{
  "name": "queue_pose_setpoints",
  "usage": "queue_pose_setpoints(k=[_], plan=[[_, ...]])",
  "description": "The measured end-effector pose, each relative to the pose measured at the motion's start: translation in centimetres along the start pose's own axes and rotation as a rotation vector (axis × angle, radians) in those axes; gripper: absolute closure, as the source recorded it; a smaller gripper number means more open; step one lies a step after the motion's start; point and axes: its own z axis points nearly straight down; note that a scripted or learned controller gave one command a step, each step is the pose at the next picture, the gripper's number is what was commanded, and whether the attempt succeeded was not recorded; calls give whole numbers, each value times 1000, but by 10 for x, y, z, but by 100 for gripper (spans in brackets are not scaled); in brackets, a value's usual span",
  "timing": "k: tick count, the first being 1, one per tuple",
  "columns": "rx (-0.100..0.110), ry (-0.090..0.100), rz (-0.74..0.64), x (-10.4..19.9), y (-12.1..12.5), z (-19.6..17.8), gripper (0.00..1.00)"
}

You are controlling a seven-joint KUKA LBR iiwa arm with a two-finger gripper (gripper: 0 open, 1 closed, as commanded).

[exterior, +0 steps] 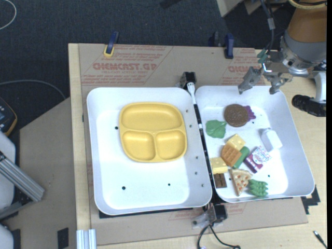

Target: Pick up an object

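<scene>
The end effector (258, 82) is hovering with fingers spread over the right bin's (290, 118) far edge, grasping nothing, while toy foods are crowding below: a brown cookie (236, 115), possibly lettuce (216, 128).

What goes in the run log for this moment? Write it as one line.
phase: approach | gripper: open, holding nothing, over right bin's far edge | nearest: brown patty | yellow tray: left bin

Yellow 3-compartment tray (153, 131) in left white bin (104, 154); blue clamps (111, 44) on bench's far edge w/ cardboard sheet (155, 66).
</scene>
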Motion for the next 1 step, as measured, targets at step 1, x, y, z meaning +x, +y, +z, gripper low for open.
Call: queue_pose_setpoints(k=[1], plan=[[-14,-2,-2,0,2,-9,0]])
